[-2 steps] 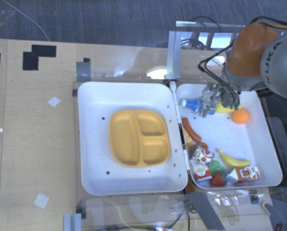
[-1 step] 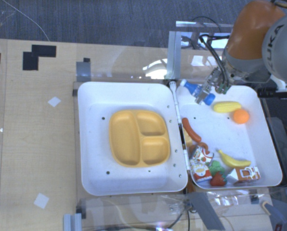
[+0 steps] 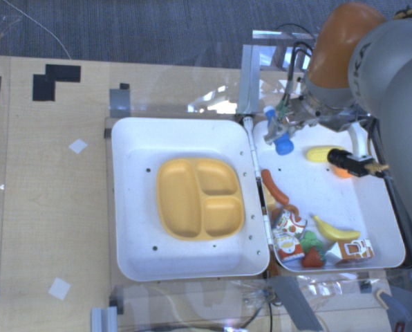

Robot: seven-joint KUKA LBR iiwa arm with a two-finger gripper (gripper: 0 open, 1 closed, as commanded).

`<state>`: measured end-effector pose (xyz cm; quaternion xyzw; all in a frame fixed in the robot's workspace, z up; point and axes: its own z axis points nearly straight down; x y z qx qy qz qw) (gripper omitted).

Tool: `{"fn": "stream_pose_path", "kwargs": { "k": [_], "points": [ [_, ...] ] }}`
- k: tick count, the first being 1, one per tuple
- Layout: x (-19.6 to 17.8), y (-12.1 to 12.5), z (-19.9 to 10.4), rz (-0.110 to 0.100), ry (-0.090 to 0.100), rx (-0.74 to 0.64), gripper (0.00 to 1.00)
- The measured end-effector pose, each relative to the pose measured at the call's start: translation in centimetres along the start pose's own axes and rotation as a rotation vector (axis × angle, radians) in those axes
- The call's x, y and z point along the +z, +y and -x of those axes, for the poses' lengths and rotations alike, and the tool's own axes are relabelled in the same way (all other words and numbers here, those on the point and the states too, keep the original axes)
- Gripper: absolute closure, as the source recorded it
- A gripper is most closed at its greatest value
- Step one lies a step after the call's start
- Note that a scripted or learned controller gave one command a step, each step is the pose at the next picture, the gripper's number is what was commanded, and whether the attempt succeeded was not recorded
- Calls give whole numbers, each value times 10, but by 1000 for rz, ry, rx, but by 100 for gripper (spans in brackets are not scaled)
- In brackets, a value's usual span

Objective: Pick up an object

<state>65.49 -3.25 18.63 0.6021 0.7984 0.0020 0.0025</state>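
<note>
My gripper [image 3: 278, 126] hangs over the far left corner of the right bin [image 3: 379, 206], reaching in from the right. Directly under its tip is a small blue object [image 3: 283, 144]; whether it is gripped or just lying below cannot be told. In the same bin lie a red sausage [image 3: 275, 187], a yellow piece [image 3: 318, 155], an orange piece [image 3: 341, 172], a banana [image 3: 336, 229], a small printed carton [image 3: 287, 229], a green toy [image 3: 308, 240], a red strawberry [image 3: 313, 258] and an orange-and-white box [image 3: 355, 251].
The left bin [image 3: 133, 185] holds a yellow divided plate [image 3: 199, 198]. A raised wall between the bins runs just left of the gripper. The arm's grey body and orange band cover the right bin's far right corner.
</note>
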Motion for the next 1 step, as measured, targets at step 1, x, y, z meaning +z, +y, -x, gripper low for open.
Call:
{"fn": "stream_pose_path", "kwargs": {
  "k": [1],
  "points": [
    [-13, 2, 0, 7, -3, -8, 100]
  ]
}}
